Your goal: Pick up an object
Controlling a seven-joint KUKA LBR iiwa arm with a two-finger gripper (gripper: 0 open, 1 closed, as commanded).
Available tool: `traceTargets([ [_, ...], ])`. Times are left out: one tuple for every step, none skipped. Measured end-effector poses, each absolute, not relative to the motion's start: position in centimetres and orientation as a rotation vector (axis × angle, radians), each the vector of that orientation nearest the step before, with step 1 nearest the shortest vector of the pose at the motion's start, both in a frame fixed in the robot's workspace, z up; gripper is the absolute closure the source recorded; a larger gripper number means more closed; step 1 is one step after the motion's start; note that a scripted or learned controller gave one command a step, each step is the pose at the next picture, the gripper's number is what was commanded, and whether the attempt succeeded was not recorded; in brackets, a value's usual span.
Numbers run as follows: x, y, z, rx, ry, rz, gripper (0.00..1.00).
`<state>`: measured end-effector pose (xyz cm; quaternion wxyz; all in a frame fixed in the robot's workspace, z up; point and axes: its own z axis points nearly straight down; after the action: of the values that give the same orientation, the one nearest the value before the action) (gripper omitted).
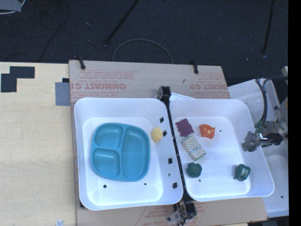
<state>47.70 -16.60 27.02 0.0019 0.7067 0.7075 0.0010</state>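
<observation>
A: We are starting at the left, where the left bin (89, 112) is holding a blue divided plate (121, 151). A small yellow ball (156, 135) is sitting just beside the plate's right edge, close to the divider between the two bins.

B: Moving across, we are seeing five small things in the right bin (235, 108). A purple scrap (184, 126) is lying near the top left, and a red piece (207, 131) is lying beside it to the right. Just below the purple scrap, a patterned box (193, 147) is resting at a tilt. Below that, a dark green lump (194, 170) is sitting near the bin's front.

A: Further right, we are finding a second green thing (242, 172), well apart from the first one.

B: And at the far right the gripper (254, 141) is hanging over the bin's right rim, above that second green thing. We are seeing nothing between its fingers.

A: As for the jaws, we cannot tell whether they are spread or pressed together.
</observation>
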Motion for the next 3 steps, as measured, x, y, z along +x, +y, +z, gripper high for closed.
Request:
traceTargets([
  [49.2, -12.7, 26.6, 2.219, 2.227, -0.001, 1.0],
  [51.5, -8.0, 25.0, 2.22, 2.229, -0.002, 1.0],
  [53.6, -3.2, 25.6, 2.218, 2.229, 0.0, 1.0],
])
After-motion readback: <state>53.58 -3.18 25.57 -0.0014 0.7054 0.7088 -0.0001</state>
